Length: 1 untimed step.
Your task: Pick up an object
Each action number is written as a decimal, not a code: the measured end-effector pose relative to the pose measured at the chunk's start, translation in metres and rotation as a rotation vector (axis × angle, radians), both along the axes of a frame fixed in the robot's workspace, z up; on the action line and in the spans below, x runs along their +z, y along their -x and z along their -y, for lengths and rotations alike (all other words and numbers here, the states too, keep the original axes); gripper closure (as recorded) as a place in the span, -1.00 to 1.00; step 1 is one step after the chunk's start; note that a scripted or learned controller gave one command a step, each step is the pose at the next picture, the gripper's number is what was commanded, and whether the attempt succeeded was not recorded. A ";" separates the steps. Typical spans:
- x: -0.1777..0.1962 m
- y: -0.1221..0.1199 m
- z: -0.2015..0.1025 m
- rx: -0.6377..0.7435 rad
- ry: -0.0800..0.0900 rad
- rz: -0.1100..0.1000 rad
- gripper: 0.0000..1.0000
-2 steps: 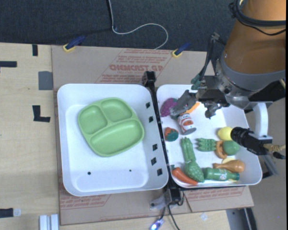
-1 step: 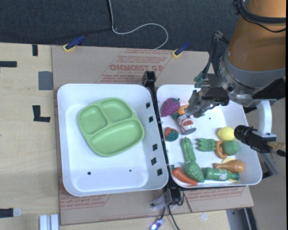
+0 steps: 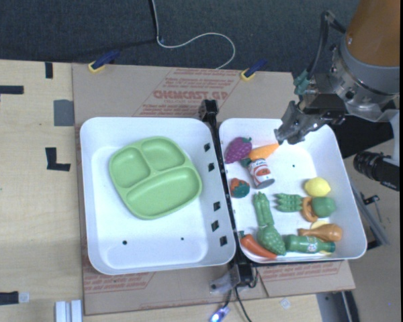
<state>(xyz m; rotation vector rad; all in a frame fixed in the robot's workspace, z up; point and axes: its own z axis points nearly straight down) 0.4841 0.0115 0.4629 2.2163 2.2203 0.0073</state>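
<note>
My gripper (image 3: pixel 291 130) hangs over the far part of the right bin (image 3: pixel 342 173), with nothing visibly held. Just to its left and below lies a small orange carrot (image 3: pixel 263 151), beside a purple bunch of grapes (image 3: pixel 238 149). A small can with a red label (image 3: pixel 261 172) stands below the carrot. Further toward the front are a yellow lemon (image 3: pixel 317 186), a green round fruit (image 3: pixel 324 206), a long green vegetable (image 3: pixel 262 209) and a green bottle (image 3: pixel 309 245).
The left bin (image 3: pixel 97 200) holds a green divided plate (image 3: pixel 156 176). A black hinge strip (image 3: pixel 218 180) runs between the two bins. More toy food crowds the right bin's front edge, including a red-orange piece (image 3: pixel 253 246). A white cable (image 3: pixel 188 42) lies beyond the bins.
</note>
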 end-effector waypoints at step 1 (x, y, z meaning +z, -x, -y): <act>0.005 0.001 -0.074 0.006 0.000 -0.007 1.00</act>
